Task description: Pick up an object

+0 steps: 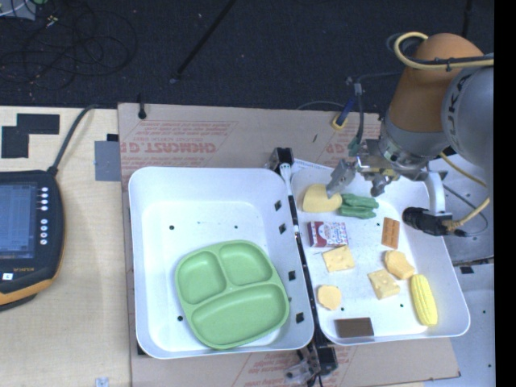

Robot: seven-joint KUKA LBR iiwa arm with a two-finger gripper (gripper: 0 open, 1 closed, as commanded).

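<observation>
Both white bins (pixel 161 200) look like smooth, slightly glossy plastic. The green divided plate (pixel 232 293) is matt plastic. Under the bins lies rough brown cardboard (pixel 210 135) with red print. The corn cob (pixel 424 299) beside the plate's neighbouring bin wall shines like moulded plastic.

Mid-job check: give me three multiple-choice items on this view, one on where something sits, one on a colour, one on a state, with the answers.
1. Where does the green divided plastic plate lie?
A. left white bin
B. right white bin
C. on the cardboard

2. What colour is the toy corn cob?
A. red
B. yellow
C. blue

3. How does the gripper stand?
A. resting in the left bin
B. parked over the handheld screen
C. above the right bin's far end, by the green toy vegetable

Answers: 1 A, the plate fills that bin's near half. 2 B, the cob at the right bin's right edge is yellow. 3 C, the gripper hangs just beyond the green vegetable.
</observation>
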